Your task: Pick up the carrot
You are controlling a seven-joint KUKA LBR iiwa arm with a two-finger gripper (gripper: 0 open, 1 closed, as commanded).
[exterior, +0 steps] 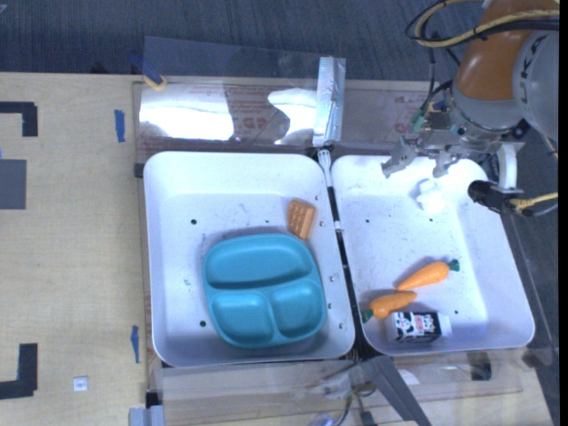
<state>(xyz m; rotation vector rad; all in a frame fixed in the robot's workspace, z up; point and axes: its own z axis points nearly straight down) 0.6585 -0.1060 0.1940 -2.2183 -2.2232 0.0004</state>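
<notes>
**Carrot lies in the right bin, gripper up at the far edge**

We see two shallow white bins side by side on the bench. In the right bin [497, 264], the carrot [427, 275] lies on the floor toward the near half, tilted, with its green tip pointing to the right and away from us. Just beside it, nearer the dividing wall, lies a second, shorter orange piece [391, 303], and just in front of that, a small black-and-white carton [416, 326] rests on its side. These three things sit close together; whether the carrot and the orange piece touch, we cannot say for certain.

The gripper [424, 153] hangs over the far edge of the right bin, well apart from the carrot. The grey arm with its orange band [497, 56] comes in from the right above it, trailing yellow and black cables. We cannot tell how the gripper is set, since the parts blur into the bright white of the bin behind. Nothing shows between them.

In the left bin [177, 238], a blue divided tray [264, 288] takes up the near middle, and a small orange waffle-like piece [301, 217] lies just behind it, near the dividing wall.
</notes>
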